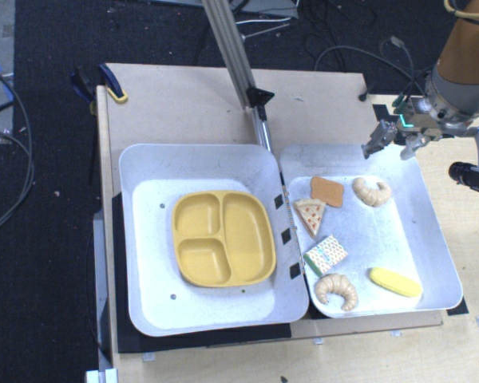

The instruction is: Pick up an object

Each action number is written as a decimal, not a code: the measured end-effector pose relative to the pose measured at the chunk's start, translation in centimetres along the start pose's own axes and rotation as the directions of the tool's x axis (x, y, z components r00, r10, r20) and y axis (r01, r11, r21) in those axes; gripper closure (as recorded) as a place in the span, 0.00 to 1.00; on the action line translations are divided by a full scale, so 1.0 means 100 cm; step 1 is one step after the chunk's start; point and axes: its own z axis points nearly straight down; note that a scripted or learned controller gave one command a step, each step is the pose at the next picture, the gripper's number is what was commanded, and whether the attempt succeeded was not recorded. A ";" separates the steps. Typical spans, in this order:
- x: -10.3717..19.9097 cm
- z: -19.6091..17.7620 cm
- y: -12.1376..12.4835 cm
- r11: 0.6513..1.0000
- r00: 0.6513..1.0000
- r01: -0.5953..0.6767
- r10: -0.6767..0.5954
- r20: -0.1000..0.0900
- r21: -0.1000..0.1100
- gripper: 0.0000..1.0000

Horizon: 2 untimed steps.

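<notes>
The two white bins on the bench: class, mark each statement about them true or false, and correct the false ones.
1. The yellow divided tray lies in the left bin. True.
2. The gripper holds a croissant. False: it hovers above the right bin's far edge with nothing between its fingers.
3. Two croissants lie in the right bin. True: one far, one near.
4. The yellow oblong piece rests on the divided tray. False: it lies in the right bin's near corner.
5. The orange slice is beside the pizza wedge. True.
</notes>
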 end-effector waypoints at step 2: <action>0.002 0.055 -0.010 1.000 1.000 -0.001 0.001 -0.001 0.004 0.00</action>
